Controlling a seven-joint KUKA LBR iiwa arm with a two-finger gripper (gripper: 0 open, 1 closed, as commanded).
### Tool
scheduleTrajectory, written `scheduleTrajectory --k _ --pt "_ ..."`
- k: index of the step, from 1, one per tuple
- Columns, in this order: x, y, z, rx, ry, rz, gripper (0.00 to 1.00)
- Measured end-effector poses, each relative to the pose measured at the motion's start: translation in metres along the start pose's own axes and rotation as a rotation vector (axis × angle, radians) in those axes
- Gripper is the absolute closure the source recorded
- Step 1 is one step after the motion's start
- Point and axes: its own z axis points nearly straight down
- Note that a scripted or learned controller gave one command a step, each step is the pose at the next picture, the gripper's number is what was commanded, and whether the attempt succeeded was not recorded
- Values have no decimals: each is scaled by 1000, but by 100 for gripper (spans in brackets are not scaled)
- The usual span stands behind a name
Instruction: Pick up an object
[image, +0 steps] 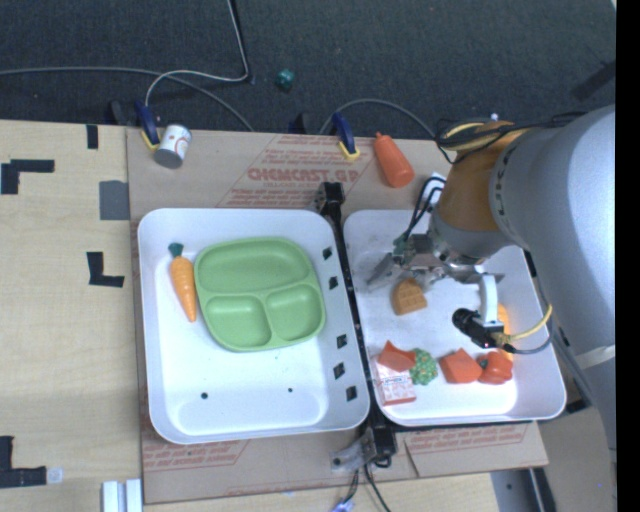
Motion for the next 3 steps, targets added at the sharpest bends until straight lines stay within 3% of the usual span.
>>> scheduleTrajectory --k 1,2,3 --pt "0 0 -10 1 -1 0 100" --pt "0 0 -9 1 -1 0 0" --pt "55 -67 -99 5 3 0 0"
